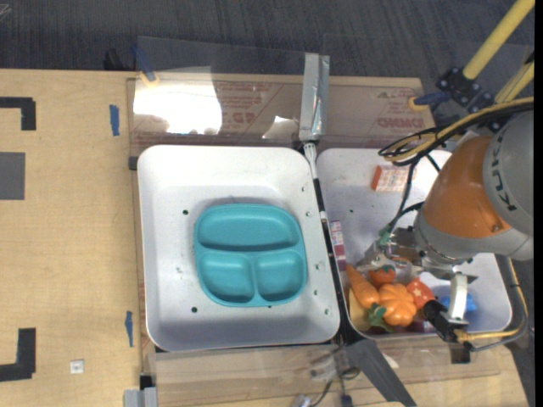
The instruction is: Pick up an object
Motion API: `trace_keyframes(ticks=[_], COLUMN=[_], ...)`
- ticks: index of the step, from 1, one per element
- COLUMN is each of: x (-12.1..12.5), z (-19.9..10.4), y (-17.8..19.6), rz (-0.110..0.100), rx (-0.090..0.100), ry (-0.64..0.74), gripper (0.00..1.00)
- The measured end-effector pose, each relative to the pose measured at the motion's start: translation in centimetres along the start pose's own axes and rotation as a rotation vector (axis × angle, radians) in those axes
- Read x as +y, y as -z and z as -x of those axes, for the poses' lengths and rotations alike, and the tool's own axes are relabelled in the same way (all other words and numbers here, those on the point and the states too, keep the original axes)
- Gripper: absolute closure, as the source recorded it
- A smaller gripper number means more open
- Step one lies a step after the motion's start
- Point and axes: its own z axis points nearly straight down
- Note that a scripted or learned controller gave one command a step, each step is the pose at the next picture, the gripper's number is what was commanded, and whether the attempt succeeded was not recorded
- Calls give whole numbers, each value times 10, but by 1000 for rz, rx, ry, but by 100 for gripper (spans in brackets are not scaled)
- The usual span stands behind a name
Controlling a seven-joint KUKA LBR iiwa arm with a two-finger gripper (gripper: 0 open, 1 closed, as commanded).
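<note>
A wooden bench point(59, 253) stands on a dark carpet and bears two shallow white bins side by side. The left bin point(161, 185) holds a teal divided plate point(250, 253). The right bin point(352, 176) holds a small pile of toy food near its front edge: an orange pumpkin-like piece point(399, 303), an orange carrot-like piece point(363, 288) beside it and a red piece point(422, 291) just behind. A small red and white packet point(388, 179) lies well apart, near the back of the same bin. The arm point(475, 202) hangs over the pile, and the gripper point(392, 254) is low above it. If the gripper is open or closed cannot be told, and nothing is seen in its hold. The toys look like light, hard, smooth plastic, so they can probably slip. The carrot seems best taken across its narrow body.
</note>
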Motion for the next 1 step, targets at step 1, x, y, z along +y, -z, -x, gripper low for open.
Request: trace_keyframes(ticks=[1], x=[3], z=[0], y=[11], rz=[8], rx=[0], ry=[-2], gripper=[100])
